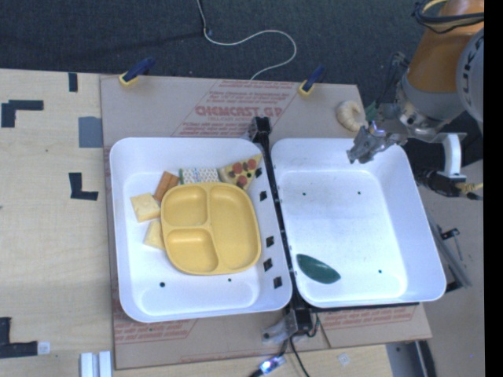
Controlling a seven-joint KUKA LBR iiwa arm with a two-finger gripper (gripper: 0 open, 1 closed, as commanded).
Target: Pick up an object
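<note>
Above the right bin's far corner: the claw [363, 151] hangs from the grey arm [440, 69]; whether it is wide or narrow I cannot tell, and nothing shows between its tips.
Below the claw: the right bin [409, 203], bare apart from a dark green object [317, 269] lying well away, toward the near rim.
Beside the claw, outside the bin: a pale roundish object [350, 115] on the cardboard sheet [236, 108].
Far across from the claw: the left bin [126, 210] with a yellow divided plate [211, 228] and small tan and patterned pieces around it.
Progress: nothing is lifted; choosing, descending and closing all remain, by my judgement.
Writing: red print on the cardboard, too faint to read surely.
</note>
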